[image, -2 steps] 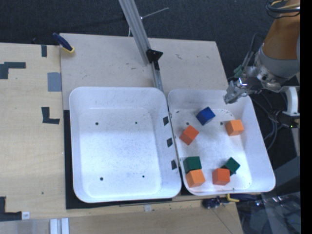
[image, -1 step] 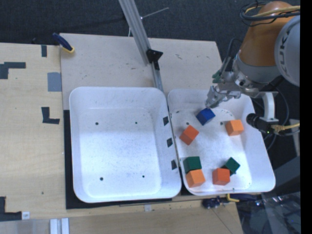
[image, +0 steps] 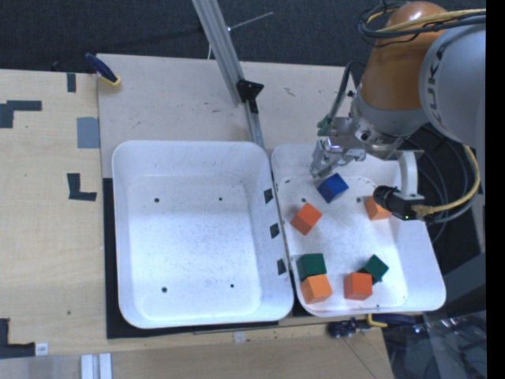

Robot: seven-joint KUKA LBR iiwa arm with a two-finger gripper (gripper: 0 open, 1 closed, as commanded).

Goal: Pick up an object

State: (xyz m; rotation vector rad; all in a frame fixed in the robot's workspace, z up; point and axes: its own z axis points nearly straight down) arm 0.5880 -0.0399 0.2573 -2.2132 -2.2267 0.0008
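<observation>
My gripper (image: 327, 164) hangs over the back part of the right bin (image: 418, 290), below the grey wrist and the orange band. A blue cube (image: 333, 187) lies right at its tip, touching or nearly touching it; whether it is gripped cannot be seen. Further cubes lie in this bin: an orange one (image: 306, 217) towards the left wall and another orange one (image: 376, 208) at the right, partly behind a black fitting. Near the front sit a green cube (image: 312, 264) against an orange cube (image: 317, 288), then a red-orange cube (image: 357, 285) beside a dark green cube (image: 375, 268).
The left bin (image: 189, 227) stands alongside, sharing a raised rim with the right one. A slanted metal pole (image: 225, 46) ends in a black clamp at the bins' back edge. Black and yellow cables (image: 450, 200) loop off the arm at the right. A blue-and-yellow tool (image: 102, 68) lies at the far back left.
</observation>
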